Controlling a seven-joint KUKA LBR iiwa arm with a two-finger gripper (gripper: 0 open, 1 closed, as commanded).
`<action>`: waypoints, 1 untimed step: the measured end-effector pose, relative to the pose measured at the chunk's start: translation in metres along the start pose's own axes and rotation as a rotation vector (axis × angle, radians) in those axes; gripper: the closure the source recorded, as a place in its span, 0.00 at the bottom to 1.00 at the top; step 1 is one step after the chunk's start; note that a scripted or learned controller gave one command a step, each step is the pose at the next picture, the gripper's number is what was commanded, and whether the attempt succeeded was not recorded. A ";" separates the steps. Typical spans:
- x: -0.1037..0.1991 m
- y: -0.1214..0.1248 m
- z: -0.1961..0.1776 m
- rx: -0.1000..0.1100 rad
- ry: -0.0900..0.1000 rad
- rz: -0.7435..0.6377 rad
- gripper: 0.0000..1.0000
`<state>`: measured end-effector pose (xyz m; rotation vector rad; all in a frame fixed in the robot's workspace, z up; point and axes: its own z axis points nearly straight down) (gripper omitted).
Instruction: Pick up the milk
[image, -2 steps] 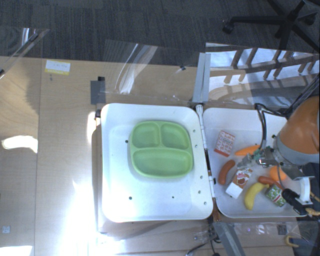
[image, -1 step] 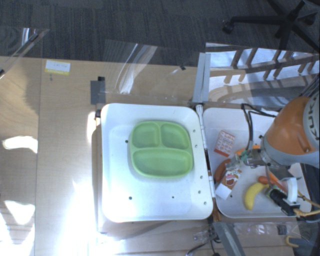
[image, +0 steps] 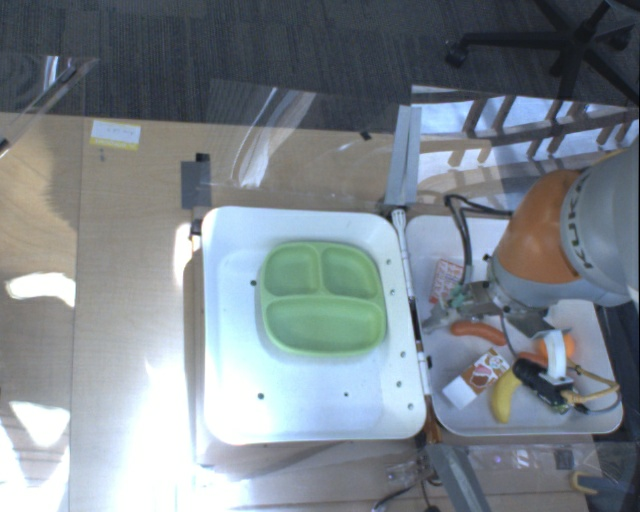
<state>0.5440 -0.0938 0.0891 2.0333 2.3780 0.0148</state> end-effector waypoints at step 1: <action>0.002 -0.053 -0.001 0.000 -0.002 -0.033 0.00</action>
